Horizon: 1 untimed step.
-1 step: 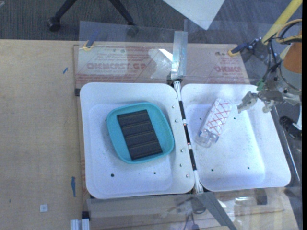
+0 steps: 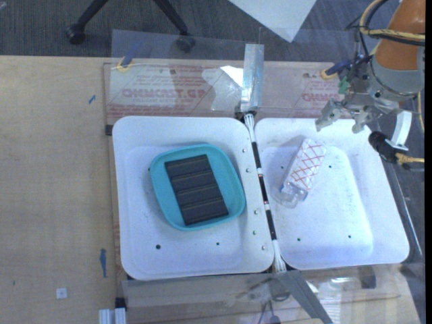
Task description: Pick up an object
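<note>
A clear plastic cup with a red criss-cross pattern (image 2: 301, 170) lies on its side in the right bin (image 2: 351, 241), near that bin's left wall. A teal square dish holding a dark ribbed block (image 2: 196, 187) sits in the middle of the left bin (image 2: 135, 248). My gripper (image 2: 343, 117) hangs over the far edge of the right bin, up and to the right of the cup. Its two fingers stand apart with nothing between them.
A clear plastic sheet and a metal bracket (image 2: 252, 79) stand behind the bins. The arm's cables and a black connector (image 2: 381, 144) hang over the right bin's far right corner. Bare wooden bench spreads to the left.
</note>
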{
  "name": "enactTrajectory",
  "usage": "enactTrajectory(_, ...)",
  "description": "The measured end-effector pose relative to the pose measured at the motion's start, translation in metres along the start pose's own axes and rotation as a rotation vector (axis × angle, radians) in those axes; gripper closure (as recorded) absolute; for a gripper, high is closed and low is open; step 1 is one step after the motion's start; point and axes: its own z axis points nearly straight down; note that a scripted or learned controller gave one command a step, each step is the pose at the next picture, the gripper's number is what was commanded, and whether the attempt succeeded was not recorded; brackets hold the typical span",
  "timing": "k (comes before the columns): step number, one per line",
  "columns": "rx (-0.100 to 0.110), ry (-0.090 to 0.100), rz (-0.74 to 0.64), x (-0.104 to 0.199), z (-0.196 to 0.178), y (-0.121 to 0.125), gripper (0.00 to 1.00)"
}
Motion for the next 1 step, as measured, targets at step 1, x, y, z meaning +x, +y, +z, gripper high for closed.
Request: enactTrajectory(1, -0.002, 0.0, -0.24, 0.019, 0.1029, -0.0061, 0.0)
